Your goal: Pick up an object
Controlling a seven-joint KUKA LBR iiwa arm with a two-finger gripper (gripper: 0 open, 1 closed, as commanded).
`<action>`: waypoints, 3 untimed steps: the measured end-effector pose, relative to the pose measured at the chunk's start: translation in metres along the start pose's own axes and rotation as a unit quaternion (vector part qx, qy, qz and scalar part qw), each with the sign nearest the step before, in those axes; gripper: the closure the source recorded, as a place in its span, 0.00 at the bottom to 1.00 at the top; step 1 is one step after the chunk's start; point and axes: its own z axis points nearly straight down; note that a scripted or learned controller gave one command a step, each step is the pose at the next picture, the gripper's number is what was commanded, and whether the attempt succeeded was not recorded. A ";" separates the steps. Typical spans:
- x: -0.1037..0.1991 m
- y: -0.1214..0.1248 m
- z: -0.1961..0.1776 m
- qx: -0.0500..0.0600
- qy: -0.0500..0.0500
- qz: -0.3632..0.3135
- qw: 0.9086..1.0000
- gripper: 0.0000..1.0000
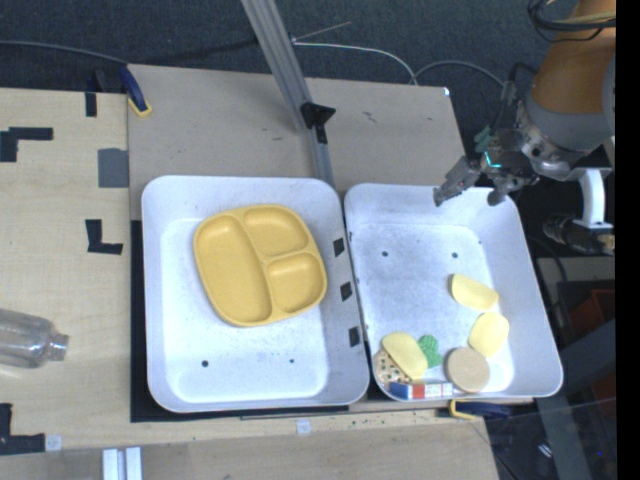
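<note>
- You see three pale yellow pieces in the right bin point(500, 230): one point(474, 292) at about 4 o'clock, one point(488, 334) just below, one point(405, 354) at 6 o'clock.
- One tan disc point(467, 369), one green bit point(429, 348); no writing reads.
- Gripper point(468, 190) hangs at the bin's 1 o'clock rim, fingers spread, holding nothing.
- One yellow divided plate point(260, 264) fills the left bin point(165, 298).
</note>
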 end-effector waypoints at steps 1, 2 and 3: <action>0.001 0.000 -0.010 0.000 0.001 -0.001 1.000 1.00; -0.002 -0.034 0.103 0.005 0.000 0.002 1.000 1.00; 0.006 -0.110 0.164 0.007 0.001 0.002 1.000 1.00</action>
